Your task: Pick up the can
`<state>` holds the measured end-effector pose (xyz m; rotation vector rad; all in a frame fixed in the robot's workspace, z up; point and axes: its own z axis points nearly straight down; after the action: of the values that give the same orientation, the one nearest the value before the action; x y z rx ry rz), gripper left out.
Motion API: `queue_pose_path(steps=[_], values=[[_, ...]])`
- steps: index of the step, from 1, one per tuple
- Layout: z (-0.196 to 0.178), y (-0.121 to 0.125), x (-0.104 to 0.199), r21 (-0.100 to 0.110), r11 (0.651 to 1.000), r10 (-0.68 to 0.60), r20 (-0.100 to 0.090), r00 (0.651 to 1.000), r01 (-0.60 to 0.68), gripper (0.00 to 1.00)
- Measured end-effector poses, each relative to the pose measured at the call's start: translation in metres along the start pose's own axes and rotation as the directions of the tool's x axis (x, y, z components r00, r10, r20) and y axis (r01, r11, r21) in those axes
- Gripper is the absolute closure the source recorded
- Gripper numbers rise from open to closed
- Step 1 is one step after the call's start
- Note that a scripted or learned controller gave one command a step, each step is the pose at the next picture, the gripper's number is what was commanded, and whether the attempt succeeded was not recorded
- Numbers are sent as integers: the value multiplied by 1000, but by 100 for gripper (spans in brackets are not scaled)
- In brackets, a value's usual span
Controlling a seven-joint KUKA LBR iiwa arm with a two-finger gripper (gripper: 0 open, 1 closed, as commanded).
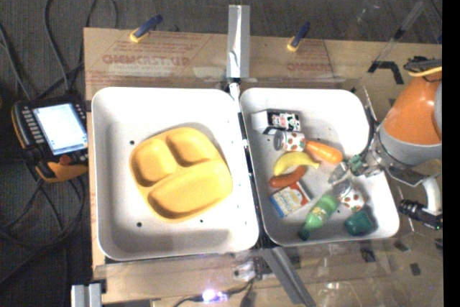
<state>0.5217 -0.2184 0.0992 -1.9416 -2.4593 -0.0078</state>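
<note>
Smooth white bins (108, 154), small cylindrical can (290, 141) on its side, tool (352, 167) grip unclear

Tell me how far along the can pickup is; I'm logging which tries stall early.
Nothing looks done yet: the can lies on its side in the right bin, beside the carrot and the banana. In hand: the tool is low over that bin, right of the carrot and apart from the can. Left: move to the can, grip it and lift it.
</note>
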Motion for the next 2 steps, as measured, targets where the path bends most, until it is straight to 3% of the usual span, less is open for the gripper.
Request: queue_pose_path(steps=[1, 2], values=[[9, 0, -5, -6, 998, -59, 9, 998, 59, 100], [11, 4, 3, -8, 998, -69, -1, 998, 69, 0]])
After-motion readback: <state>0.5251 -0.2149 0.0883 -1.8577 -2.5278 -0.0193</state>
